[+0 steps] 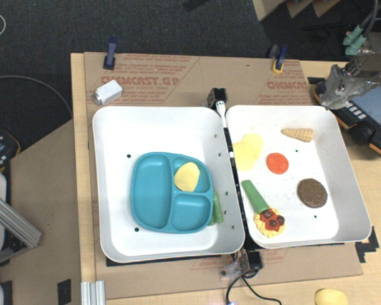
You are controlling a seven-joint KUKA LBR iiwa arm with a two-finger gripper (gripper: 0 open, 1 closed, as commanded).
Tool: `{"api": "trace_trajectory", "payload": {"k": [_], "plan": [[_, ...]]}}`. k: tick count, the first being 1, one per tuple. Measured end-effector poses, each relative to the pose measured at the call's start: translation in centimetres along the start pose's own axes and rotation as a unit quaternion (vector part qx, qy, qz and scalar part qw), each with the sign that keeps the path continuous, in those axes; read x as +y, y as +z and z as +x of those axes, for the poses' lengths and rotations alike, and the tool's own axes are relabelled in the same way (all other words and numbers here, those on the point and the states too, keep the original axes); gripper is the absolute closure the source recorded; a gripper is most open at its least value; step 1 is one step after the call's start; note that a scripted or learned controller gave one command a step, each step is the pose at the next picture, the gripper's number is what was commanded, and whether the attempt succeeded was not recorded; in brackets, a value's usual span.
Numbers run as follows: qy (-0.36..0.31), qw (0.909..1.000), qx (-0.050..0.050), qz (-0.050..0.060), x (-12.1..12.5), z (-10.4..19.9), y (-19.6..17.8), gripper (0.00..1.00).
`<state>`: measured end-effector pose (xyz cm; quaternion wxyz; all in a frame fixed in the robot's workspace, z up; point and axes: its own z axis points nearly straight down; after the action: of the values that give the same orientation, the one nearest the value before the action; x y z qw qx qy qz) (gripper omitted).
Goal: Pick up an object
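Observation:
The right bin [343, 170] holds several toy foods: a pale yellow piece [247, 150], a red disc [277, 163], a brown round cookie [312, 193], a tan cone [297, 133], a green stick [254, 196] and a small pizza-like piece [270, 222]. In the left bin [111, 170] lies a teal divided plate [159, 196] with a yellow piece [187, 176] in its upper right compartment. My grey gripper [338, 89] hangs outside the right bin, just beyond its far right corner, well away from every item.
A thin green piece [216, 210] is wedged between the teal plate and the left bin's right wall. A white block [108, 92] lies on the cardboard behind the left bin. Blue and yellow clamps [110, 53] grip the board's far edge.

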<state>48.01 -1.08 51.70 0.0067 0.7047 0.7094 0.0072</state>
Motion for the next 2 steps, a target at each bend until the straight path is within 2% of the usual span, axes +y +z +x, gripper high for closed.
{"api": "trace_trajectory", "payload": {"k": [1, 2], "plan": [[0.003, 0.9998, -0.001, 0.017, -0.4, 2.1, 13.5, 1.00], [0.007, 0.9999, -0.001, 0.015, -0.7, -4.3, 21.4, 1.00]]}}
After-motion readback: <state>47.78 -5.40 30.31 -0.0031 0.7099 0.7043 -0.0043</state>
